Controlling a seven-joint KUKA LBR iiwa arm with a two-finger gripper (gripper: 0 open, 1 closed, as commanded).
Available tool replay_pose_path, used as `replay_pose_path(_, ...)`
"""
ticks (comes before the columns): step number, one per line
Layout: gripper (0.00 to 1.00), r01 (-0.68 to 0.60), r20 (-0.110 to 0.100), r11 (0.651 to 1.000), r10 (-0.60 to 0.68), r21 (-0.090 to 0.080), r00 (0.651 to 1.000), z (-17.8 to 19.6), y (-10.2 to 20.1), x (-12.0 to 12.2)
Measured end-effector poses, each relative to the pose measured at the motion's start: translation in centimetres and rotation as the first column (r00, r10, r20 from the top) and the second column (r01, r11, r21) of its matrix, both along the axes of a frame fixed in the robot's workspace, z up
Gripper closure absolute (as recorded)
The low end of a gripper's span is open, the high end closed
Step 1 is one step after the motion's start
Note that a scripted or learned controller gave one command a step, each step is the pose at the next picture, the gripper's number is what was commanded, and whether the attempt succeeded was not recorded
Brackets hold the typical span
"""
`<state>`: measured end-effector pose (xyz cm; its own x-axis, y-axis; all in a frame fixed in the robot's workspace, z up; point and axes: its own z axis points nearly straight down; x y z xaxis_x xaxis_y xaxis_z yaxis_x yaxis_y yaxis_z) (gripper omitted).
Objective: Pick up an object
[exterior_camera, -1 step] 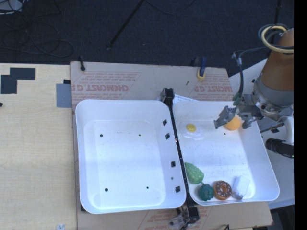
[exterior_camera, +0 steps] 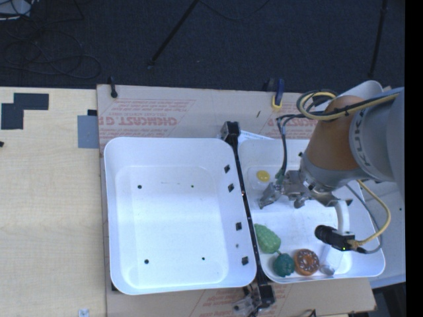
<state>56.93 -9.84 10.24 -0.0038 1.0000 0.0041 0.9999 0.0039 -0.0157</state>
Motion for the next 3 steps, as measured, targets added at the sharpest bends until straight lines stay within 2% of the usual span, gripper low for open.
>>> replay_pose_path(1,0.0,0.001,0.016,1.0,-0.001,-0.004,1.0,-1.6,1.4,6.8)
replay_pose_path(2,1.0,0.005,0.014,1.0,-0.005,-0.004,1.0,-0.3,1.1,6.7)
replay_pose_path(3,0.0,0.006,0.015,1.0,-0.006,-0.004,1.0,-0.3,1.1,6.7)
